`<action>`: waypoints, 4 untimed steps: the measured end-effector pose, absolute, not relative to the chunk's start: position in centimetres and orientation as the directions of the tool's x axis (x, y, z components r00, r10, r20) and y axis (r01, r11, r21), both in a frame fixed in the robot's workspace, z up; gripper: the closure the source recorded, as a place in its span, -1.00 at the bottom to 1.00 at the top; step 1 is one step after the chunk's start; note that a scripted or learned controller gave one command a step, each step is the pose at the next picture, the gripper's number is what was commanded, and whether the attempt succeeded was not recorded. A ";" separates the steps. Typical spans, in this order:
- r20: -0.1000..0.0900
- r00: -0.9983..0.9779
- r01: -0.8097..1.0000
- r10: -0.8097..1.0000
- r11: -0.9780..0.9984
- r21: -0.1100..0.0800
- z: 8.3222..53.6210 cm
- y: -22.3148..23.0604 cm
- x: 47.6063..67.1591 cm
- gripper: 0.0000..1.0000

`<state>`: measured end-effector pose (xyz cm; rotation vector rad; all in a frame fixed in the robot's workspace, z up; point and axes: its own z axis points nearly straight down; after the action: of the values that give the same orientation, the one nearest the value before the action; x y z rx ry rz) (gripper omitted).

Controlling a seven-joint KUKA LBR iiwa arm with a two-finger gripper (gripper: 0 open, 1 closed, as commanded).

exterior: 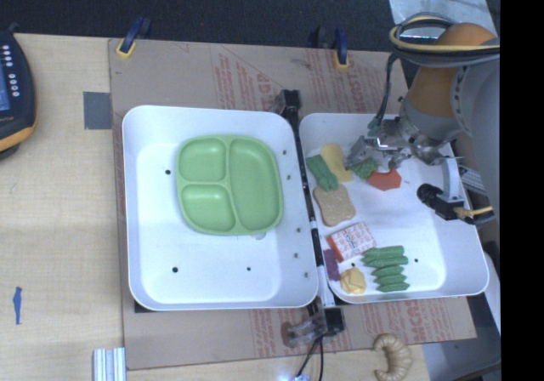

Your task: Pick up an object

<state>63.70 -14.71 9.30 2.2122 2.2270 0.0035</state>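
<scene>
My gripper hangs low over the back of the right bin. It is right above a small green piece and a red piece, which lie just in front of it. To its left lie a yellow piece and a dark green pickle-shaped piece. Nearer the front lie a tan bread slice, a red and white packet, a purple piece, a yellow lump and green pea pods.
The left bin holds a light green divided plate. A tan curled thing lies on the bench in front of the bins. A control pendant sits at the far left. Blue clamps grip the board's back edge.
</scene>
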 end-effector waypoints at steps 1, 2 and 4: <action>0.001 -0.002 1.000 1.000 0.002 -0.005 9.2 -19.0 60.5 -1.00; 0.000 -0.006 1.000 1.000 0.006 0.001 9.3 -15.6 64.4 -1.00; -0.001 -0.007 1.000 1.000 0.007 -0.005 10.3 -16.2 60.3 1.00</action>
<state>60.31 -16.16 10.25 2.2164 2.2310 -0.0063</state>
